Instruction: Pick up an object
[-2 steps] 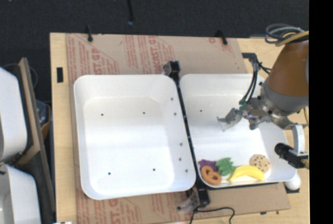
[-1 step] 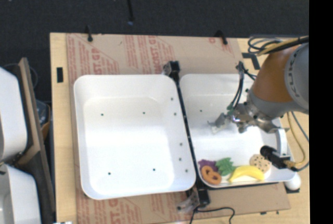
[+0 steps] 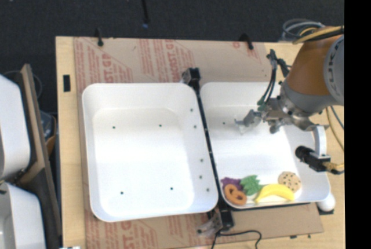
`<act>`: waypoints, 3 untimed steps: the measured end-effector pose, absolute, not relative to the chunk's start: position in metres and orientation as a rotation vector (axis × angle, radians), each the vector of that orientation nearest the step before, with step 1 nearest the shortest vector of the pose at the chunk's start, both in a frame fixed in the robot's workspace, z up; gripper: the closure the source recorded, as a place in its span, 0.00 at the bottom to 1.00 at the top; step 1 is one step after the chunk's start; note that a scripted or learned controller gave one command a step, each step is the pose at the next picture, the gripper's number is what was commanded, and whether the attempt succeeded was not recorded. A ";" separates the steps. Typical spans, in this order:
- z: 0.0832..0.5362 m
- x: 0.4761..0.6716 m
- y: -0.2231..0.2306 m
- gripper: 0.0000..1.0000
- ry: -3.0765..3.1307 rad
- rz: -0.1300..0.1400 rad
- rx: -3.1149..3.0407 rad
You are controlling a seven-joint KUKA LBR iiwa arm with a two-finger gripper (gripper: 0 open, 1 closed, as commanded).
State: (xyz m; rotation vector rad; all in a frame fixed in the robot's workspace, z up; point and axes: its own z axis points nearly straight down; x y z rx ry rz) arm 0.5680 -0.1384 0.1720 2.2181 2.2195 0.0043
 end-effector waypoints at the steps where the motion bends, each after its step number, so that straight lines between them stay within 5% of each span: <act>1: 0.185 0.536 -0.173 0.00 2.216 0.000 2.224; 2: 0.116 0.577 -0.150 0.00 2.226 -0.003 2.222; 3: 0.140 0.660 -0.129 0.00 2.222 0.002 2.218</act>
